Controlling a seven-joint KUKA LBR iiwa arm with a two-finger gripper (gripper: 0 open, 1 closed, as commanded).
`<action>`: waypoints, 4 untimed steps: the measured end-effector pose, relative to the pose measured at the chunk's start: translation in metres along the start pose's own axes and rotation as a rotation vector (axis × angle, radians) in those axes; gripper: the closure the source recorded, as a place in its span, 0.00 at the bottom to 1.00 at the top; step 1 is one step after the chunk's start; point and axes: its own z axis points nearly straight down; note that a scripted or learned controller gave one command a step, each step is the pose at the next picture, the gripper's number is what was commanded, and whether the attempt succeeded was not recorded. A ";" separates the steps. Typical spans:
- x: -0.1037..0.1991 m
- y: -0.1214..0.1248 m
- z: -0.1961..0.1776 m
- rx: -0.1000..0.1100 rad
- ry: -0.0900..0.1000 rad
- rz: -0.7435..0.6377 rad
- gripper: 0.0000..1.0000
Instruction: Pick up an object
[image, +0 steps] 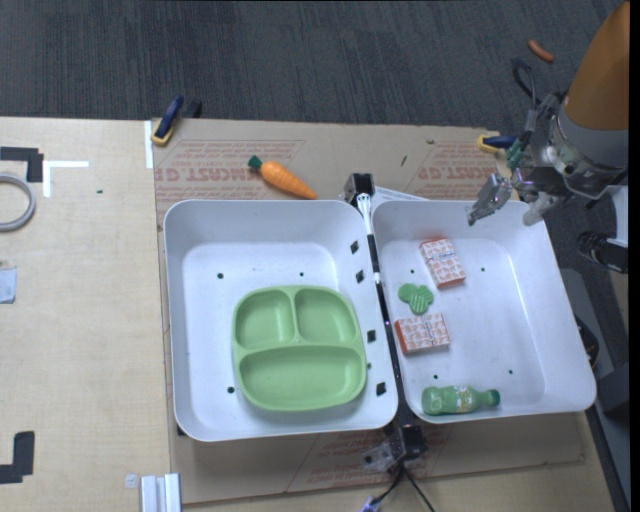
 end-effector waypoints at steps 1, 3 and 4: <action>0.028 0.031 0.133 -0.001 0.000 -0.095 0.00; 0.023 -0.010 0.167 -0.021 -0.010 -0.229 1.00; 0.023 -0.010 0.167 -0.021 -0.010 -0.229 0.00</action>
